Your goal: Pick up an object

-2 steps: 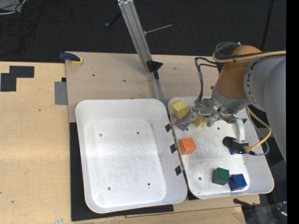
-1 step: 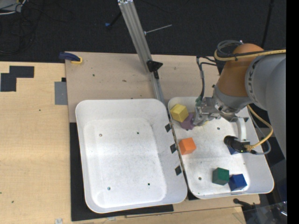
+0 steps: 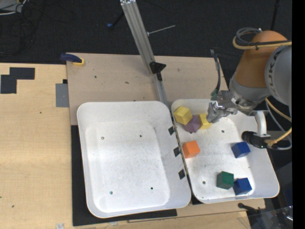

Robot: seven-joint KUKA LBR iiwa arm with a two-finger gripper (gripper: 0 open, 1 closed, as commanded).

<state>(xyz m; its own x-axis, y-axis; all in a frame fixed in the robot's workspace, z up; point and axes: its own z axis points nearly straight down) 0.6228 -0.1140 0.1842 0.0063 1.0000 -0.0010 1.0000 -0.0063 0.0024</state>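
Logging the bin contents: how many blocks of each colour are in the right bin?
Yellow: 2
Purple: 1
Orange: 1
Blue: 2
Green: 1
Total: 7

Grey arm [image 3: 281, 75], orange band, looped cables, small metallic end effector [image 3: 215, 109]

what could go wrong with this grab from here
The gripper hangs over a tight cluster: a small yellow block touching a purple block, with a bigger yellow block alongside. Closing there may pinch two at once or push one aside. The cluster also sits near the right bin's inner wall, so a nudged block could jam against it.
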